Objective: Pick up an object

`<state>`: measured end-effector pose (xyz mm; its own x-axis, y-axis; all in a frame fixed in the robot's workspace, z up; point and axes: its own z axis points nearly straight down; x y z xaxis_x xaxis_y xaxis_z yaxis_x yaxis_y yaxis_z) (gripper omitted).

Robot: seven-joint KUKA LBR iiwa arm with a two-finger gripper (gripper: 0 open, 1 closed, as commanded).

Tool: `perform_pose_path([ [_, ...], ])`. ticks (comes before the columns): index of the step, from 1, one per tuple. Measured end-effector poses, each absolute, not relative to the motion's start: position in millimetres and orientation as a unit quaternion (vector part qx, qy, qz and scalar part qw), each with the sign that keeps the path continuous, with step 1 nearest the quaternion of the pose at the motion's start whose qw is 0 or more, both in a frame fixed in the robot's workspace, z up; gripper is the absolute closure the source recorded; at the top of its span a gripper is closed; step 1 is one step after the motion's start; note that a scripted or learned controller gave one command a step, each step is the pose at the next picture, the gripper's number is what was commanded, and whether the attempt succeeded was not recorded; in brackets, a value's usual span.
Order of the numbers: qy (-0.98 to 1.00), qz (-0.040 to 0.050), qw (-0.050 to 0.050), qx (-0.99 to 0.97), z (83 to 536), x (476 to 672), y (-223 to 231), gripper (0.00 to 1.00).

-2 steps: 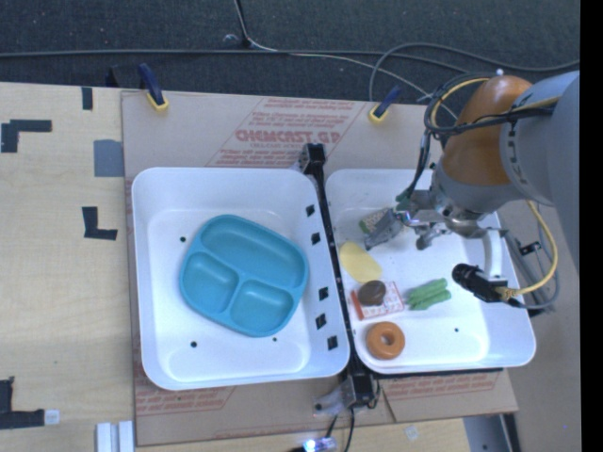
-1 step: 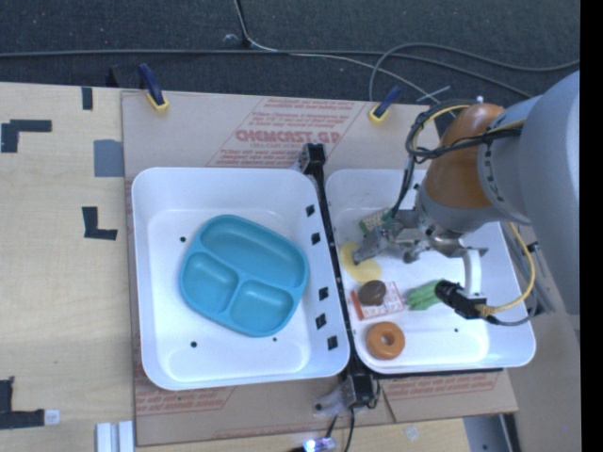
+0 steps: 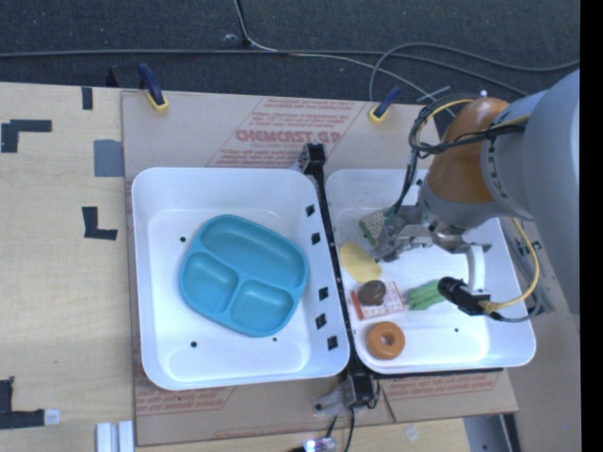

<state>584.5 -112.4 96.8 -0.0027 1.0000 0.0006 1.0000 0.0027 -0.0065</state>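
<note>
Right bin (image 3: pixel 509 351), near to far: orange donut (image 3: pixel 385 339), brown-topped card (image 3: pixel 376 296), green toy (image 3: pixel 426 296), yellow block (image 3: pixel 358 260), gripper (image 3: pixel 388 243) low beside it, finger state impossible to tell; blue tray (image 3: pixel 245 274) in left bin (image 3: pixel 151 281).

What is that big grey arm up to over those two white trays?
The grey arm with the orange band reaches into the right white bin, its gripper low beside a pale yellow rounded object. Nearby lie a small dark brown round piece on a red and white card, a green object and an orange ring-shaped doughnut toy. Nothing looks lifted yet. The left white bin holds a blue divided plastic plate.
</note>
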Motion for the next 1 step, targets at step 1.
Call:
perform_pose_path([
  [1,-0.708,-0.0002,0.0,-0.707,137.4,584.6,-111.7,1.0],
])
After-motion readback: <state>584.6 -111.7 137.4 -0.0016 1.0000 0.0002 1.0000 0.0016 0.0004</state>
